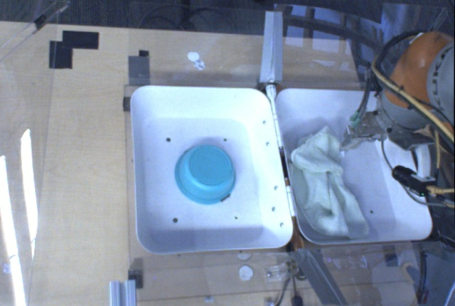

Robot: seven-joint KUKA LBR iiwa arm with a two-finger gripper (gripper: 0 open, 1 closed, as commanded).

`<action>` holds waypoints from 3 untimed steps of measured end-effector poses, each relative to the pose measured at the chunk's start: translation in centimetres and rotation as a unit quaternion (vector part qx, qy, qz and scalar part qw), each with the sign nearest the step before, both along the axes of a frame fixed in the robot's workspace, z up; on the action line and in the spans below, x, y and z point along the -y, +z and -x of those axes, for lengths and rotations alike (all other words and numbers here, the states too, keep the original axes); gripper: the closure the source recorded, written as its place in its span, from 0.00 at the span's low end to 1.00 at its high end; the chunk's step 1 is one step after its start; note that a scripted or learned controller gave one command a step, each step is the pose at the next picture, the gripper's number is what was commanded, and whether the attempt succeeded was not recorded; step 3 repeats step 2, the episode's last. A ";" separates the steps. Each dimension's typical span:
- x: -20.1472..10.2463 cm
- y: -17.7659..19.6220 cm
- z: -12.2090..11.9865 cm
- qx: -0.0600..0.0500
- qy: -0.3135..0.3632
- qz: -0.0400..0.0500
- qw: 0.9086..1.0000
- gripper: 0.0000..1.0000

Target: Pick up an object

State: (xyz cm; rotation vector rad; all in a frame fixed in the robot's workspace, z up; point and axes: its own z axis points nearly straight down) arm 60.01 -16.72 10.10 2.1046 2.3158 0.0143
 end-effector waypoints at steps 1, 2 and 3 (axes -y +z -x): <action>-7.0 9.6 -2.2 -0.004 -0.001 -0.001 1.000 1.00; -12.6 9.3 -4.7 -0.005 0.004 -0.001 1.000 1.00; -12.6 9.3 -4.7 -0.005 0.004 -0.001 1.000 1.00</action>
